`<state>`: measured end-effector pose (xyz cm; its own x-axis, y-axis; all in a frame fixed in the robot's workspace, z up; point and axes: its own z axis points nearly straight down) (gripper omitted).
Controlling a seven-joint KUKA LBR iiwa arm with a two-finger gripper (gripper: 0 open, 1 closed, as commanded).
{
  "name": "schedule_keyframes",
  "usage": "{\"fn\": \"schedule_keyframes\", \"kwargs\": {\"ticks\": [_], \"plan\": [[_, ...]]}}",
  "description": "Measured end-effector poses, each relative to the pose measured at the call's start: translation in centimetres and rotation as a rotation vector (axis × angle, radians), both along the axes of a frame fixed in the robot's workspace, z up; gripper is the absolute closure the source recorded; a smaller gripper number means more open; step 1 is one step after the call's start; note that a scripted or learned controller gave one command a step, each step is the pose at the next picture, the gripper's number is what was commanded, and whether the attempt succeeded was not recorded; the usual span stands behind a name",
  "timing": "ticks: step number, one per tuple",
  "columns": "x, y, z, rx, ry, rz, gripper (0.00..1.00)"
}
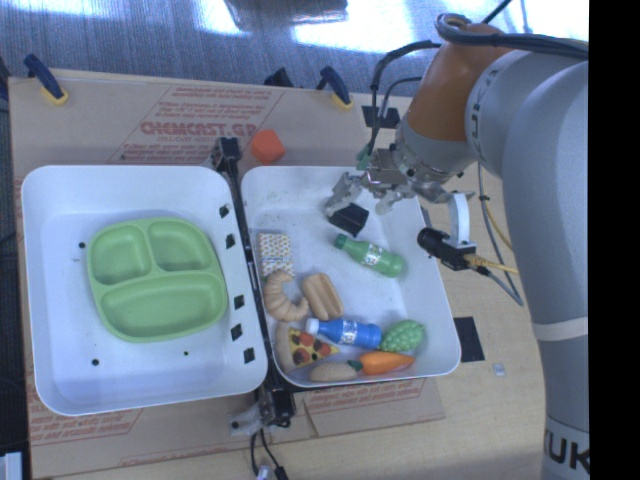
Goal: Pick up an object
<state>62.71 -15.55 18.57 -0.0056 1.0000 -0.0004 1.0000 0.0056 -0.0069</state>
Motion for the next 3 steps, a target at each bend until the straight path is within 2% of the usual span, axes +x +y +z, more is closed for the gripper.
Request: {"fn": "schedule_keyframes", "kwargs": {"ticks": [1,2,3], "plan": [[-1.4,-5.3,-9.4,0.0,-0.002,0.0,0.0],[-7.5,1.3,-9.4,0.002,-0.002,0.002,0.0],[-2.8,-5.6,-9.4,0.0,-0.005,-0.001,0.0]]}}
